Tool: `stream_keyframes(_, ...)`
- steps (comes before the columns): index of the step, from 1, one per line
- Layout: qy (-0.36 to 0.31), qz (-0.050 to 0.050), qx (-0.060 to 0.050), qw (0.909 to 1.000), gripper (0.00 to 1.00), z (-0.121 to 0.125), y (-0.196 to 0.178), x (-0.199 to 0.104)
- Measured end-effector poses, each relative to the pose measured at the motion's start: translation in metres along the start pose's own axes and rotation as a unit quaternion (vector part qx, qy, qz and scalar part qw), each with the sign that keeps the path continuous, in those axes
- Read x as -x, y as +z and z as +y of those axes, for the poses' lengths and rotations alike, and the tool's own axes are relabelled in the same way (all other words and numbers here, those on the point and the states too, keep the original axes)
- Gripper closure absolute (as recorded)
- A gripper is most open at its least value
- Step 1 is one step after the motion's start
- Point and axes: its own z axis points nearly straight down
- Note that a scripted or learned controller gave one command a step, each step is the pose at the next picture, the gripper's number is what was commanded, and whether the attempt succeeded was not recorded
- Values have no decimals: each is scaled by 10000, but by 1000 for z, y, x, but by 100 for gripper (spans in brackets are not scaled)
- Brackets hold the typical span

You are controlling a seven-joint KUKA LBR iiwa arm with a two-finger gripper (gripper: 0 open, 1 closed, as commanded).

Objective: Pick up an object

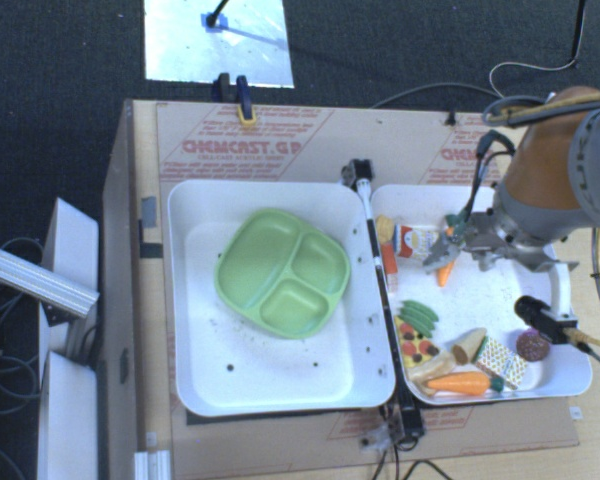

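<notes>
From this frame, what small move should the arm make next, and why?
Probably a short straight lift. The hand sits low in the right bin, with a small orange piece at its tips. Whether the piece is gripped is unclear; raising it would show that, and clear the carton beside it.

Even, fairly bright light is cast from above, and shadows are kept soft and short. Glare is seen on the silvery sheet point(218, 26) beyond the worktop point(280, 138); fine detail is slightly blurred throughout.
</notes>
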Motion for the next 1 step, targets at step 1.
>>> stream_keyframes(1,-1,2,-20,10000,0,56,92,14)
